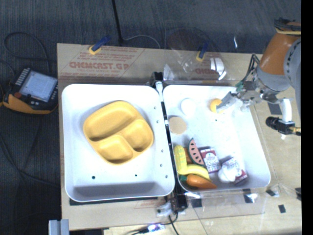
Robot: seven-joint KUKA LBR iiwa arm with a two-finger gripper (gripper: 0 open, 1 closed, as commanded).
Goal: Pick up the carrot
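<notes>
The carrot (199, 181) lies at about six o'clock in the right bin (259, 151), pressed into the near corner against the front wall. It touches the banana (193, 171) just above it, with the corn cob (180, 159) alongside at ten o'clock from it and the watermelon slice (194, 151) beyond that. Two small cartons (210, 159) and a white crumpled thing (228, 173) crowd in from three o'clock.

The gripper (226, 102) sits at about one o'clock in the same bin, well apart from the carrot, beside a small yellow-orange piece (215, 104) and near a white disc (187, 105). Whether its pincer stands apart or together I cannot tell; the tip is pale against the white bin floor, and nothing is visibly between it.

The main risks, as I judge them:

- The carrot's orange sits flush with the yellow banana, so a descent aimed slightly high would likely close on the banana, or on both and drop one.
- The bin's front wall and corner leave little room for a fingertip on the near side; a collision or a glancing squeeze could pop the tapered carrot out.
- The yellow-orange piece next to the gripper may be mistaken for the target, being closer and similar in colour.

The yellow divided plate (117, 131) in the left bin (78, 180) plays no part.
</notes>
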